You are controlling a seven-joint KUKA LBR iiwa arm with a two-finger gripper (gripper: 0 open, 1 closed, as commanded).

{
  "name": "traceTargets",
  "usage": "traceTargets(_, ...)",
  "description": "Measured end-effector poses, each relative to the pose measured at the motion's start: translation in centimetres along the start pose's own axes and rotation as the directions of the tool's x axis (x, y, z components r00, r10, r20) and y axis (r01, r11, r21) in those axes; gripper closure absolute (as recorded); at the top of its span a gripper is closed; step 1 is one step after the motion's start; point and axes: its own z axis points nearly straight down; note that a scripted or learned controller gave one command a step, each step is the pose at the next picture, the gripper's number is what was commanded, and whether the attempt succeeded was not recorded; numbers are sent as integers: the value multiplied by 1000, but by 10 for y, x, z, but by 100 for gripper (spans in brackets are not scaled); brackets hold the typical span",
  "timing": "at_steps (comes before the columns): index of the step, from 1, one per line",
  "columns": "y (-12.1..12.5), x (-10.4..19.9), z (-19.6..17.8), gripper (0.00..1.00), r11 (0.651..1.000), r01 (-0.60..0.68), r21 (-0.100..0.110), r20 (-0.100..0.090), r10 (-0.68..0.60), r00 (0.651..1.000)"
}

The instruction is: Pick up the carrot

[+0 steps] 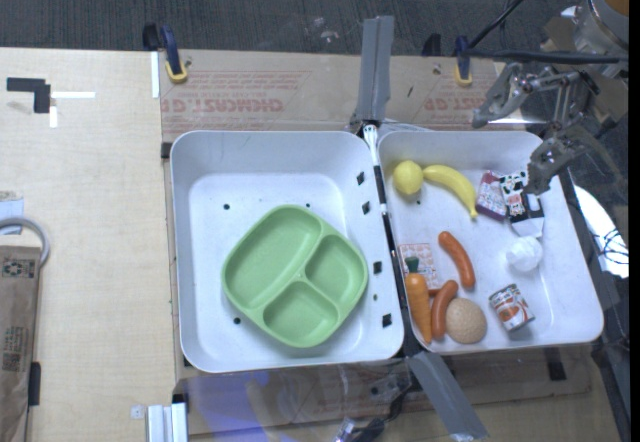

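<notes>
From my remote seat I see the end effector [545, 165] hanging over the upper right corner of the right bin [580, 330]; I cannot tell how it is set, and nothing shows in its grasp.

The carrot [418, 306] lies well away from the end effector, down and to the left of it, close against the right bin's left wall near the lower corner. It is a short orange taper with a small green top, the green end pointing up the view and the narrow tip pointing down toward the bin's lower rim.

A reddish sausage [442, 295] lies just beside the carrot on the end-effector side, and a tan egg [466, 321] sits next to that. A second sausage [457, 259] lies between the carrot and the end effector. A banana [452, 186] and a lemon [407, 177] rest left of the end effector, and a small can [510, 308] stands below it.

Farther left, the other bin [200, 190] holds a green divided plate [293, 276].
</notes>
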Motion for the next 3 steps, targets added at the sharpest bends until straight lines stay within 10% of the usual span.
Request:
traceTargets(1, 31, -39, 169, 0, 1000, -1, -2, -3, 1, 1000)
traceTargets(2, 35, 37, 249, 0, 999, -46, -2, -5, 46, 999)
traceTargets(3, 5, 52, 250, 0, 920, -391, 1, -3, 391, 920)
